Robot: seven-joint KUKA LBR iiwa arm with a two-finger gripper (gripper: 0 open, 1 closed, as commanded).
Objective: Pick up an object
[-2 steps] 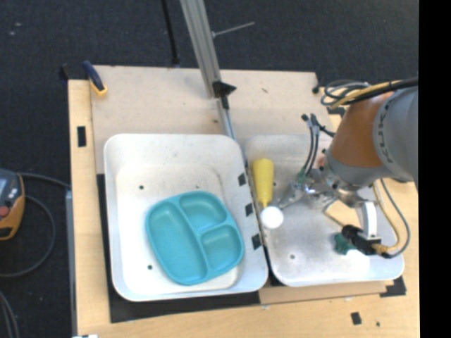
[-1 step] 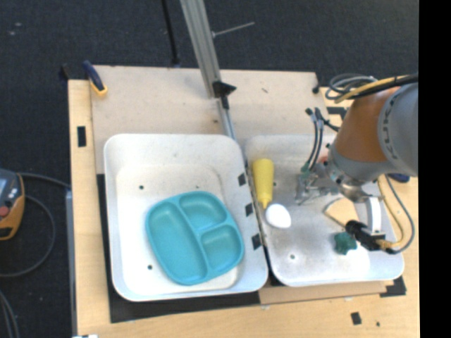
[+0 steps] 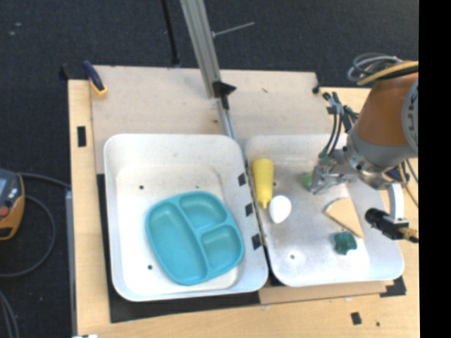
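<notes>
I see the grey arm with the orange band reaching in from the right over the right shallow white bin, its two-finger gripper low above the bin floor near the bin's middle, toward the back. Can't tell the pincer's state from up here, the tips are too small and dark against the wrist hardware. A small green bit shows right at the gripper's left side; whether it's touching or pinched, I can't tell. In the same bin: a yellow cylindrical plastic bottle-like object lying lengthwise along the left wall, a white egg-shaped object touching its near end, a tan wedge-shaped block just right of and nearer than the gripper, and a small dark green lumpy object just in front of the wedge. The left shallow white bin holds a teal plastic tray with three compartments, sitting flat toward the front. Between the bins at the back, a grey metal post rises from the wooden bench. A blue-and-yellow clamp sits on the bench's far left corner.
</notes>
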